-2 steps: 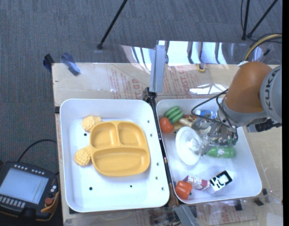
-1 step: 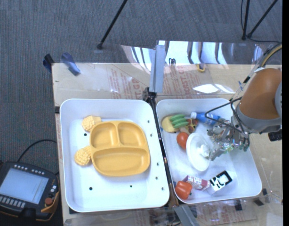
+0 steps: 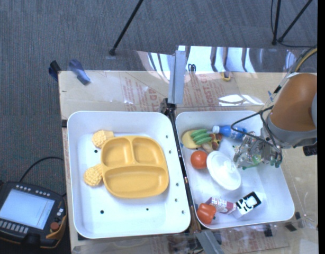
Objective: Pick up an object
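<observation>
While the right bin (image 3: 281, 194) holds a white dish (image 3: 224, 170), one tomato (image 3: 199, 159), one blue bottle (image 3: 228, 131), a green-yellow toy (image 3: 198, 137), an orange cup (image 3: 206, 212) and two cartons (image 3: 235, 205), the arm reaches in from the right, pincer (image 3: 246, 159) low beside the dish; grip state: cannot tell. Left bin (image 3: 80, 194): one yellow tray (image 3: 134, 166), two waffle pieces (image 3: 102, 138).
</observation>
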Controlling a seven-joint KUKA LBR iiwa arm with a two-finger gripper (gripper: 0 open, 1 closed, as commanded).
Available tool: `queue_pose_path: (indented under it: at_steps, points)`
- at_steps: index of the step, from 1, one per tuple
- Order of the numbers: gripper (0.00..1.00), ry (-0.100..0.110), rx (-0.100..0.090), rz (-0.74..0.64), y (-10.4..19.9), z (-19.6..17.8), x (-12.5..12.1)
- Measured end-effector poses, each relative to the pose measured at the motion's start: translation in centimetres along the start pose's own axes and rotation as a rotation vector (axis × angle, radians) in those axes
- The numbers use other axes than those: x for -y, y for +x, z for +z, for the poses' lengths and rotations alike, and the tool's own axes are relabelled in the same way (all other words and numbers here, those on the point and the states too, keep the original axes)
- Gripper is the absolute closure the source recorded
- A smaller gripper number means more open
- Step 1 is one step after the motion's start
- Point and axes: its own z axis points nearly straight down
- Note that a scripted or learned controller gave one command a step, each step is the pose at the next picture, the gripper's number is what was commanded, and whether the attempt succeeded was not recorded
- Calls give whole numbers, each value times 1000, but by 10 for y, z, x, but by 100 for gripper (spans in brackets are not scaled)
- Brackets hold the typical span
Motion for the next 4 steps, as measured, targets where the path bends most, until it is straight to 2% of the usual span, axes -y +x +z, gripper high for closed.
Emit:
queue_pose_path:
  at_steps: [1,2,3,4]
  points:
    - [100,-4,2,116,-1,-89,-136]
    - [100,0,4,199,-20,-168,-124]
    - [0,3,-6,196,-18,-163,-125]
    - [0,0,3,-104,-19,-8,-102]
